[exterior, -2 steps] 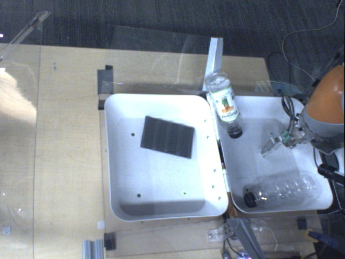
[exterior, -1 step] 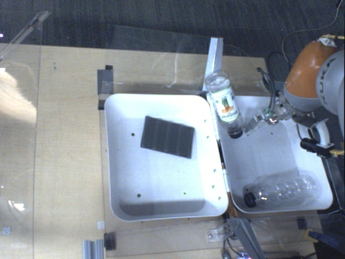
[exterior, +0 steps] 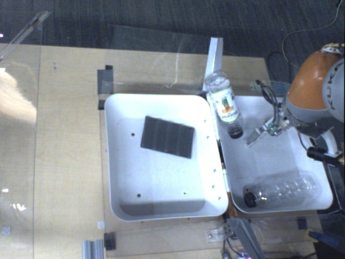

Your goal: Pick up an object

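A small clear bottle (exterior: pixel 223 101) with a white, green and orange label and a black cap lies tilted over the far left corner of the right bin (exterior: pixel 280 154), its cap end pointing into the bin. A larger clear plastic bottle (exterior: pixel 280 189) with a black cap lies on its side along that bin's near wall. In the left bin (exterior: pixel 161 190) a flat dark ribbed rectangle (exterior: pixel 167 137) rests near the far side. My gripper (exterior: pixel 264 131) hangs low over the right bin, just right of the small bottle's cap and apart from it.
The grey arm with its orange band (exterior: pixel 312 88) comes in over the right bin's far right corner. Cables (exterior: pixel 315 34) trail behind it. A metal bracket (exterior: pixel 214 58) stands behind the bins, and clear panels edge the bench at left.
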`<state>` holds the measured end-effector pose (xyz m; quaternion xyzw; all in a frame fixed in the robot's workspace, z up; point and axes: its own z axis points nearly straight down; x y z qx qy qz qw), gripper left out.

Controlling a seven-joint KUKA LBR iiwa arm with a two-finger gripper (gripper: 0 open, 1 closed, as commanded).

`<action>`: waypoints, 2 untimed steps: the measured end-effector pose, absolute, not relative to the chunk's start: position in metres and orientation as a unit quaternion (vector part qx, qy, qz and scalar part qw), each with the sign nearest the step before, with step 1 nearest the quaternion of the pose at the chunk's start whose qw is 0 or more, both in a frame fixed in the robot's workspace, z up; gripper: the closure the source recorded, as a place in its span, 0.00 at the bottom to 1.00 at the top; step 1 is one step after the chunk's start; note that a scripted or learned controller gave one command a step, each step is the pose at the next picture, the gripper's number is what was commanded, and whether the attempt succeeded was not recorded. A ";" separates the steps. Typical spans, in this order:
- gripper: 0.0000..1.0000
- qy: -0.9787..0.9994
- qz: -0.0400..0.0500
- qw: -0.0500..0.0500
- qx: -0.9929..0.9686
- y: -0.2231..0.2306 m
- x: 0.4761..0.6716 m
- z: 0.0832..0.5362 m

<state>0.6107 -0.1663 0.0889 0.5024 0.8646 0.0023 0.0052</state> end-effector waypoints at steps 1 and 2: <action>0.00 0.897 -0.003 0.001 0.441 -0.101 0.654 0.088; 1.00 0.898 -0.003 0.000 0.439 -0.100 0.655 0.101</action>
